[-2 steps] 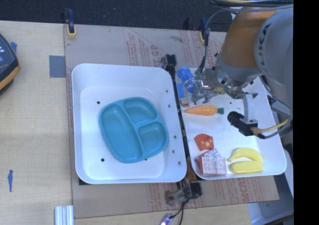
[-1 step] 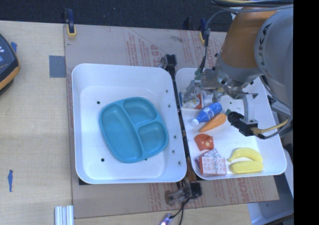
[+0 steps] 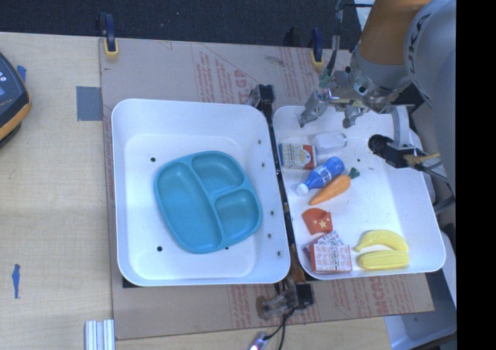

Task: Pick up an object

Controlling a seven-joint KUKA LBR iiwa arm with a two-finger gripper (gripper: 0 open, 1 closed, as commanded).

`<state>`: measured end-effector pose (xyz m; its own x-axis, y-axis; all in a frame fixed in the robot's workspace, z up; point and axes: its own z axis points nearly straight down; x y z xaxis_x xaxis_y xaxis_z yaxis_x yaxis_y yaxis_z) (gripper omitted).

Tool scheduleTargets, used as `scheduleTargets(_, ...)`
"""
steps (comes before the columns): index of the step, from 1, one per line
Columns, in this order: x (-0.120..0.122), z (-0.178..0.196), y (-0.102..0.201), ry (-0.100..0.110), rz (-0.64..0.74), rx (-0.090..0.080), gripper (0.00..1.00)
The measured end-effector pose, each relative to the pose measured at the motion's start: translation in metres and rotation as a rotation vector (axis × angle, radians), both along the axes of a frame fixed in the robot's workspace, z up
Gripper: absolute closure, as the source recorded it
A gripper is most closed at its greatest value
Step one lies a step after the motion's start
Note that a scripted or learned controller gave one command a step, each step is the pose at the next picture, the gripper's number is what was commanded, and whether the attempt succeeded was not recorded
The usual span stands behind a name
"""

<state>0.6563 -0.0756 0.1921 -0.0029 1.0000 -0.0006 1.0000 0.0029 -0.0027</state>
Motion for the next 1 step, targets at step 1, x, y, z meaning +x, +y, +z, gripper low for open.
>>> scheduleTargets(1, -0.0444, -0.0964, -0.0230, -0.005, 0.001, 0.000, 0.00)
